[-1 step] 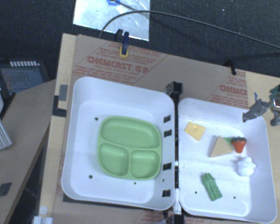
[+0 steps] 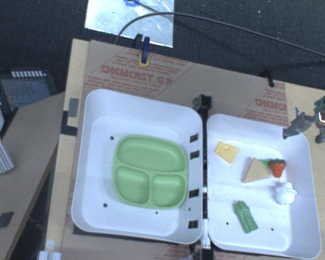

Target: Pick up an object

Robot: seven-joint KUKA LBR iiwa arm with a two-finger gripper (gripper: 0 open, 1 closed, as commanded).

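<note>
While the left bin [image 2: 92,164] carries a green divided plate [image 2: 150,172], the right bin [image 2: 298,241] holds the smaller things — tan wedge [image 2: 256,171], yellow block [image 2: 226,152], green piece [image 2: 245,216], white lump [image 2: 286,193], red-orange piece [image 2: 276,167]. Gripper [image 2: 308,128] hovers over the bin's far right corner — jaws spread, holding nothing.

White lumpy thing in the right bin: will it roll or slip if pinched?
The white rounded object looks lumpy and smooth, so it may slip from a pinch or wobble when nudged. It looks small and probably light. It sits near the bin's right wall, leaving little room there.
</note>
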